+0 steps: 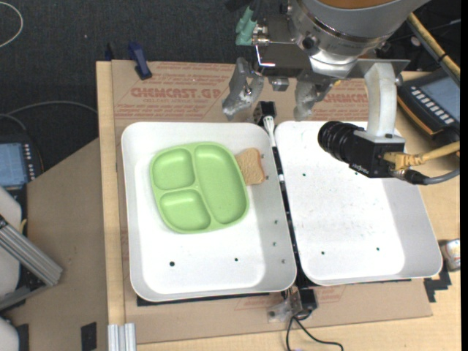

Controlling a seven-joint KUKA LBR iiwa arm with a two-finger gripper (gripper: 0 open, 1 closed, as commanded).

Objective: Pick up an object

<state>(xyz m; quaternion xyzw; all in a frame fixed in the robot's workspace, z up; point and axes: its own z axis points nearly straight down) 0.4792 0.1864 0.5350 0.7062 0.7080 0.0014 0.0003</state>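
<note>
Jaws hang spread, apart from the green plate (199,187) in left bin (146,269).

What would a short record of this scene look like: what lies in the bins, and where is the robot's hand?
left bin: shallow white left bin, holding two things
plate: light green plastic plate with three compartments, lying flat
other item: small flat tan piece, cracker-like, at the plate's right rim
right bin: shallow white right bin, beside the left one
gripper: two-finger metal gripper, above the bins' far edge where they meet, fingers apart, holding nothing
</note>
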